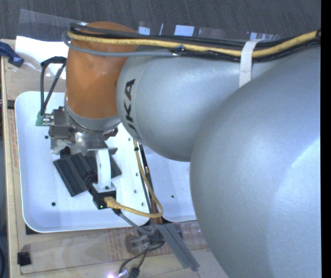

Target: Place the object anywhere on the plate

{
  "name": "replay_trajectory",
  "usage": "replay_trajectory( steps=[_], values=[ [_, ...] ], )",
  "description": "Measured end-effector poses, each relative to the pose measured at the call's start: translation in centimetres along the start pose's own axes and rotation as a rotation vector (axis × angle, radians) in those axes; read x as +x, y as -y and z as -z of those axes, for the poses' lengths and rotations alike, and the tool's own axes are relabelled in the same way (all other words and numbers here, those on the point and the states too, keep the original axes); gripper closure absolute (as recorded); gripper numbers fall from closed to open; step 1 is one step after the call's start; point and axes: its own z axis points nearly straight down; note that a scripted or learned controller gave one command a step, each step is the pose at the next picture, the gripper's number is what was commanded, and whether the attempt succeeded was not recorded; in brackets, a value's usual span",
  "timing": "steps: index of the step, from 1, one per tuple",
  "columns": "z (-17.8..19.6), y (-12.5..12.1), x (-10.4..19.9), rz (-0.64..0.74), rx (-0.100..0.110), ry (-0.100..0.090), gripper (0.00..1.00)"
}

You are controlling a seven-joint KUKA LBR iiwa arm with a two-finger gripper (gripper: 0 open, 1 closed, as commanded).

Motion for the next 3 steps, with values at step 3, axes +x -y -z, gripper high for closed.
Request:
replay_trajectory(
  steps=[3],
  values=[
    [9.3,-4.9,-4.1,0.344,-0.006,-0.002,1.00]
  ],
)
